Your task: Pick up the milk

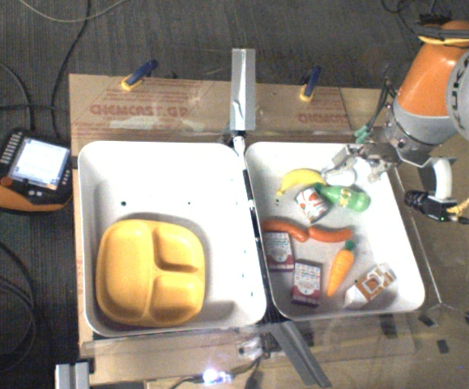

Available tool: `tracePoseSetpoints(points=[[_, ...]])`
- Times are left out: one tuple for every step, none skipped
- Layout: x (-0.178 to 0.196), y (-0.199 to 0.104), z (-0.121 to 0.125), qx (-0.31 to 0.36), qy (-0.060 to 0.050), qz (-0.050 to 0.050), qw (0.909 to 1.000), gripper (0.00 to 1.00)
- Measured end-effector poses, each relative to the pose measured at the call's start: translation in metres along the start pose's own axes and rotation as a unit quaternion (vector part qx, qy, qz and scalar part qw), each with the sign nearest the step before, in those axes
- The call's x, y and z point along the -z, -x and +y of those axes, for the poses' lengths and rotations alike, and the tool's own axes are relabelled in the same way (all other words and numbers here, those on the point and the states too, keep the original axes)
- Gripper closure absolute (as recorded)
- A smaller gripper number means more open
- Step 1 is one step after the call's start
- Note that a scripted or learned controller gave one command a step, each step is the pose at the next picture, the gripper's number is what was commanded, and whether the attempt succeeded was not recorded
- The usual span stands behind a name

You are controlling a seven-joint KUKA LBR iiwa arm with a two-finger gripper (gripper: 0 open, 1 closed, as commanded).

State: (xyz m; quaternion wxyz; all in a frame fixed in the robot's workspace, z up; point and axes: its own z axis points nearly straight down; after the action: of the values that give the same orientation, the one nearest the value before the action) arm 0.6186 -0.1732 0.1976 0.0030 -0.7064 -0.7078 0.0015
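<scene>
a grey kuka arm with an orange band reaches in from the right of the overhead camera view, its gripper hanging over the far end of the right bin, just above a green bottle that lies on its side. whether the pincer is clenched or released cannot be told from this slant; nothing is seen between its fingers.

the milk, a small white carton with a brown and orange print, lies tilted in the near right corner of the right bin, well apart from the gripper. just to its left an orange carrot with a green top points toward the near wall. a sausage stretches across the middle of the bin, with a small tin tipped on its side beyond it and a yellow banana curving beside the green bottle. two dark red cartons sit near the left wall of that bin, one red carton close to the divide and a second red carton nearer the front edge.

the left bin holds a yellow divided tray, turned face up in its near half. both bins rest on a cardboard sheet pinned by a blue and yellow clamp at the back. an orange-edged handheld pendant with a lit screen lies on the dark floor at far left.
</scene>
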Motion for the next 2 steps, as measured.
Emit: tracePoseSetpoints(points=[[0.026, 0.037, -0.076, 0.006, 0.0, -0.002, 1.0, 0.0], [-0.018, 0.051, -0.079, 0.048, 0.0, -0.001, 0.9989, 0.0]])
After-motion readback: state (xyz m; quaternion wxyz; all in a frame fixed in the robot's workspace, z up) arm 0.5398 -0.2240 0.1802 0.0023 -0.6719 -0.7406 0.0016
